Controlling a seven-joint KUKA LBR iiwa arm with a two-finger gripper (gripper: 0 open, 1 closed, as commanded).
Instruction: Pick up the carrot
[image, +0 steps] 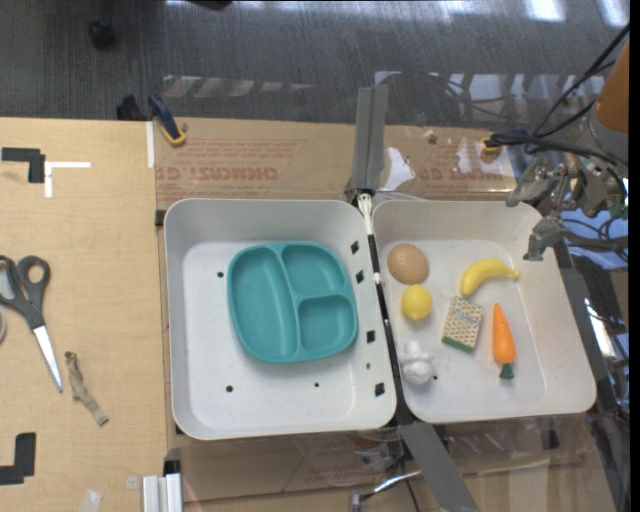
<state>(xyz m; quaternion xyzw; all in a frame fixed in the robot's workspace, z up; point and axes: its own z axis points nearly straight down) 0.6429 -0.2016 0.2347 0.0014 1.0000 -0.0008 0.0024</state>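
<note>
The carrot (503, 337) is orange with a small green tip. It lies lengthwise in the right bin (560, 395), near that bin's right wall, with the green end toward the front. My gripper (530, 222) hangs over the right bin's back right corner, well behind the carrot and apart from it. It is open, with nothing between its fingers.
Also in the right bin are a yellow banana (487, 274), a brown egg-shaped piece (407, 263), a lemon (416, 302), a small patterned box (462, 324) just left of the carrot, and a white lump (417, 366). A teal divided plate (294, 301) lies in the left bin (195, 390). Scissors (32, 305) rest on the bench.
</note>
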